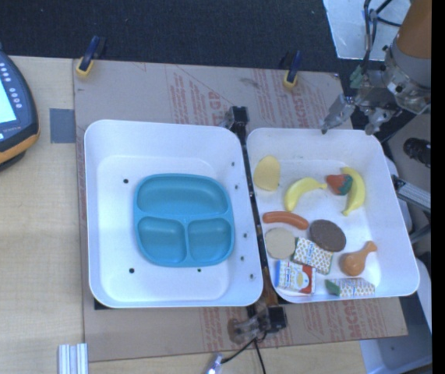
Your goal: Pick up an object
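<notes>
Open, empty pincer (353,120) hovers over the right bin's (393,209) far rim. Inside the bin, toy foods crowd together, bananas (304,191) nearest. Left: blue divided plate (184,218). Wooden surface (27,240).

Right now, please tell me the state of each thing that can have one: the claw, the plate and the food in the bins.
claw: open, holding nothing, above the right bin's far rim
blue plate: lying flat in the left bin, nothing in its compartments
two bananas: lying loose in the right bin
sausage: lying flat
drumstick: on its side
packets: lying flat near the front wall
</notes>
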`<state>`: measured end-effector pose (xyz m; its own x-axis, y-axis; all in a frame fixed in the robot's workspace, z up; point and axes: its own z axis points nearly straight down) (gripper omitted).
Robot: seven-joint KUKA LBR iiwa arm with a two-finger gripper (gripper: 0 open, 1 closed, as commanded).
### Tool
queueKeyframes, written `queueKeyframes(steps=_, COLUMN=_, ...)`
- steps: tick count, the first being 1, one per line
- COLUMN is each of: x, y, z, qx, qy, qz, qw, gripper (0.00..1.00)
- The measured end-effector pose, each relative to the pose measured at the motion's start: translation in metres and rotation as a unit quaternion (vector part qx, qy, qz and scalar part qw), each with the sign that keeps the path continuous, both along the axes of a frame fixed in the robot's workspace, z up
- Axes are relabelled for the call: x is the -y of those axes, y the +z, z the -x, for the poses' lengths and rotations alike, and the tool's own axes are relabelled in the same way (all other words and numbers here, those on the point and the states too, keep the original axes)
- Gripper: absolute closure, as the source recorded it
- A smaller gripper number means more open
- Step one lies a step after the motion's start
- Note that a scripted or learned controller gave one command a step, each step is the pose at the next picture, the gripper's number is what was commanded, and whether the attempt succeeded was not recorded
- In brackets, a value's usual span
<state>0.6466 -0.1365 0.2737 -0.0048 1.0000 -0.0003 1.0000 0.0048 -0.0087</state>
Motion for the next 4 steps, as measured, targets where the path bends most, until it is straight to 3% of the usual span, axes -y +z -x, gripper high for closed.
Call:
queueKeyframes(steps=1, x=0.03, y=-0.084, z=0.073, qx=-0.001, qy=0.0, qz=0.0002, qw=1.0, gripper=0.0)
queueKeyframes(steps=2, x=-0.029, y=-0.155, z=0.099, qx=0.0, qy=0.001, qz=-0.0003, qw=1.0, gripper=0.0)
queueKeyframes(steps=3, x=-0.037, y=-0.185, z=0.065, qx=0.0, qy=0.001, qz=0.0005, qw=1.0, gripper=0.0)
queueKeyframes(steps=4, x=-0.042, y=-0.185, z=0.094, qx=0.0, qy=0.001, qz=0.0001, qw=1.0, gripper=0.0)
